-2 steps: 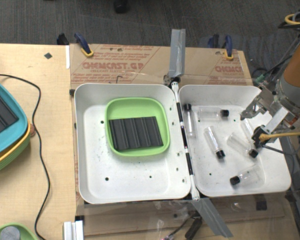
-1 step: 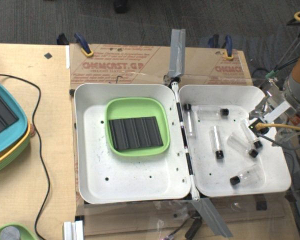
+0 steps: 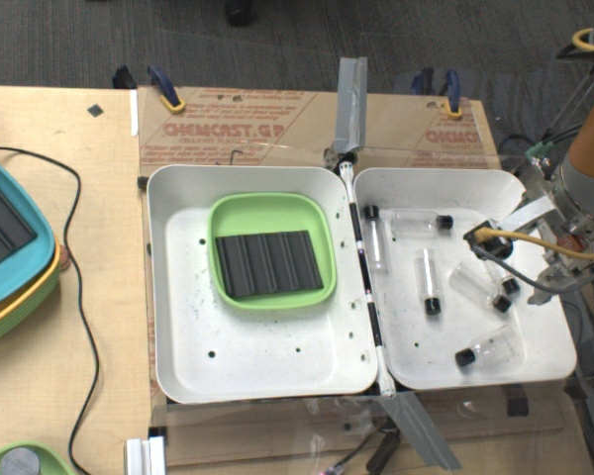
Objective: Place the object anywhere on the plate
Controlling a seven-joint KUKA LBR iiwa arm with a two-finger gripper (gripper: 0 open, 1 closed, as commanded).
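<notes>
On the table, the left bin [image 3: 168, 295] holds a green plate [image 3: 319, 221] carrying a black ribbed mat [image 3: 267, 263]. In the right bin [image 3: 406, 364], clear black-capped vials lie apart: one [image 3: 373, 237] by the left wall, another [image 3: 429, 277] mid-bin, one [image 3: 487, 346] near the front. The hand [image 3: 562, 263] hovers over the bin's right edge. I cannot tell whether it is released or clenched.

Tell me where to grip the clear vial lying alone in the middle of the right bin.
Take the vial at mid-tube, clear of its black cap, probably coming straight down and closing across its narrow width. It lies flat, long axis running far to near, with bare floor on either side.
</notes>
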